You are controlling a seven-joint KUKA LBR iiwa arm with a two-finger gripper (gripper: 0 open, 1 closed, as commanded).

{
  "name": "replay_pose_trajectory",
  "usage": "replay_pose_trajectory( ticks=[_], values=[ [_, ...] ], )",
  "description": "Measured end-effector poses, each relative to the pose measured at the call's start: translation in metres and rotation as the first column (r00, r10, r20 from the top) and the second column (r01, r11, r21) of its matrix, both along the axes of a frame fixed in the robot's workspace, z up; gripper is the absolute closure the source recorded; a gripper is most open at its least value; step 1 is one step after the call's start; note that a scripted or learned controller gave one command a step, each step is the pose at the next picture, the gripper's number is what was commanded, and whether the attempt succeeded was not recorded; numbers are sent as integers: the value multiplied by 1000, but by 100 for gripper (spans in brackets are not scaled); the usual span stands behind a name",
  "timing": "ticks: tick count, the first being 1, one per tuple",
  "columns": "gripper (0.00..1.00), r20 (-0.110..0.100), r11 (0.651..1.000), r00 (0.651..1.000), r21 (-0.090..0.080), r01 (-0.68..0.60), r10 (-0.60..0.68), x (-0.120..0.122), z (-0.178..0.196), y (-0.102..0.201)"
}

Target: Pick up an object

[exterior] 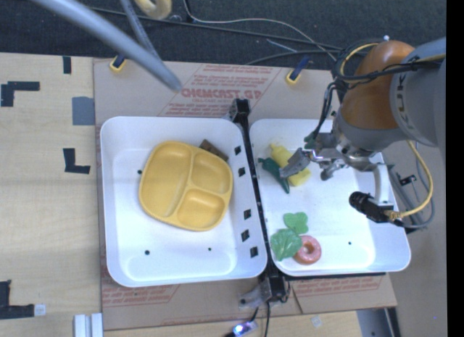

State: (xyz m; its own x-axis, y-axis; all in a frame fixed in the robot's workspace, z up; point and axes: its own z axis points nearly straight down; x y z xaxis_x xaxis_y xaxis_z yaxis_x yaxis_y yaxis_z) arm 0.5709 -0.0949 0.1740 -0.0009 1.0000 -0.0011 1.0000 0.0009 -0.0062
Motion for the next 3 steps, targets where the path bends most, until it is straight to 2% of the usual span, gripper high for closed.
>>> replay_pose_trajectory(
  ticks=[1,2,3],
  values=[
    [0,-1,1000,1000,0,0,0,-4,-65,-1],
    [0,5,1000,1000,-1,0,0,-4,-91,-1],
    [100,6,1000,1000,-1,-1,1,-4,-79,-1]
  ],
)
